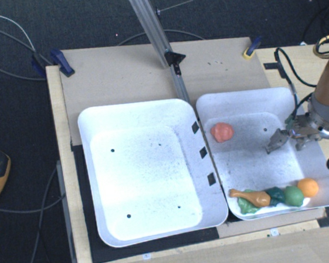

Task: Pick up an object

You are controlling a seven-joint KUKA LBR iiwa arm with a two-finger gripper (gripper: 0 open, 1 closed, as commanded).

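A: Light's even & bright, prob from overhead. Both white bins (139, 172) look near blown out, esp the left one; speckle on their floors is faint.

B: Shadows?

A: Soft, short ones. Gripper (283, 138) drops a pale grey smudge on the right bin floor (249, 153). Dark carpet (0, 34) around the bench goes almost black, little detail.

B: Sharpness?

A: Fair in the middle, low res overall. Small toys along the right bin's near edge (272, 197) look soft, edges smeared. Colours slightly washed.

White bins (93, 130) — red ball (223, 131), orange ball (308, 187).
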